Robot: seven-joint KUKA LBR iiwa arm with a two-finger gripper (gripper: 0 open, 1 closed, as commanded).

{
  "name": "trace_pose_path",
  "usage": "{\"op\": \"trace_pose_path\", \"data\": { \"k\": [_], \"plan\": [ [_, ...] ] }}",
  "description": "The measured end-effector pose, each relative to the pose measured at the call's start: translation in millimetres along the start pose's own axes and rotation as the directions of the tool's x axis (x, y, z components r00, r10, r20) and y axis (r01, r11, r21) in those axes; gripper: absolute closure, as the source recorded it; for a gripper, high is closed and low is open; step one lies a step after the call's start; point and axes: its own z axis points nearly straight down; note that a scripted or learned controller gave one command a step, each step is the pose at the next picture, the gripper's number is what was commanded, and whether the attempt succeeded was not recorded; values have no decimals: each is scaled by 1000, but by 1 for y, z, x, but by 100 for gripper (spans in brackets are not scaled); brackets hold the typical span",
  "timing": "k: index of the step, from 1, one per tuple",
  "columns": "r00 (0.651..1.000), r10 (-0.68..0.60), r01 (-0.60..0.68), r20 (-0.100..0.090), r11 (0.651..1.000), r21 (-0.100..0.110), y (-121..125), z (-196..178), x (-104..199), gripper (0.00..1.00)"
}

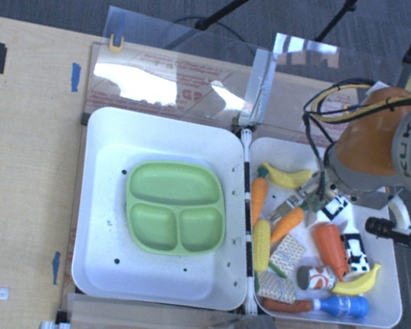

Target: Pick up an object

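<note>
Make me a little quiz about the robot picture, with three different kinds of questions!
1. True or false: the green divided plate lies in the left bin.
2. Which toy lies along the near edge of the right bin? A) blue bottle B) a red car C) a purple cup
3. Fill in: the gripper hangs over the ____ bin, close to an orange carrot.

Key: 1 true; 2 A; 3 right.
</note>
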Motion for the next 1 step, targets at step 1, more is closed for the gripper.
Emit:
{"op": "trace_pose_path", "data": {
  "k": [1],
  "plan": [
    [996, 90, -90, -2, 996, 3, -83, -2, 18, 0]
  ]
}}
